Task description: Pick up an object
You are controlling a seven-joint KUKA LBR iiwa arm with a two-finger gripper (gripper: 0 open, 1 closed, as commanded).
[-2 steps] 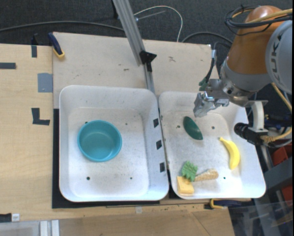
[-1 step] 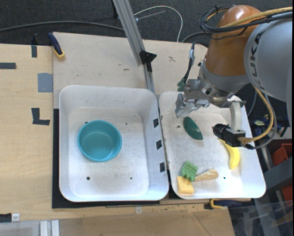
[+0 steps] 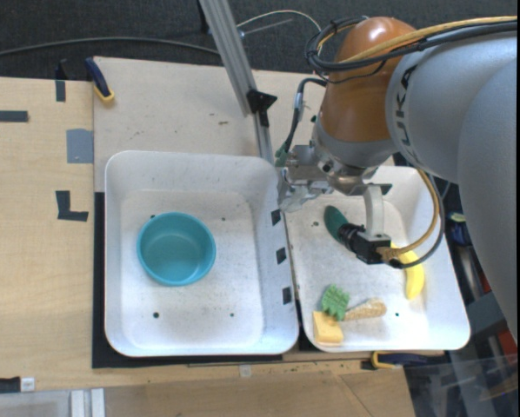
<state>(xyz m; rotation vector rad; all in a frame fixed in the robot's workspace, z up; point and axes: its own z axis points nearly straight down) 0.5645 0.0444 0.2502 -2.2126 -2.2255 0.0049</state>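
Observation:
My gripper [image 3: 296, 196] hangs over the upper left corner of the right bin [image 3: 443, 324], close to the wall between the two bins. Just to its right, a dark green object [image 3: 336, 220] lies on the bin floor, partly covered by a black fitting [image 3: 364, 243] on the arm. Lower in the same bin lie a green leafy piece [image 3: 334, 301], a yellow block [image 3: 327, 329] and a tan stick-like piece [image 3: 365, 310]. Near the right wall sits a yellow banana-shaped object [image 3: 414, 281]. The left bin [image 3: 125, 176] holds a teal bowl [image 3: 176, 248].
A metal post [image 3: 234, 55] rises slanting behind the bins, just left of the arm. The large grey arm with its orange band [image 3: 369, 68] covers the right bin's upper right part. Cables loop around the wrist.

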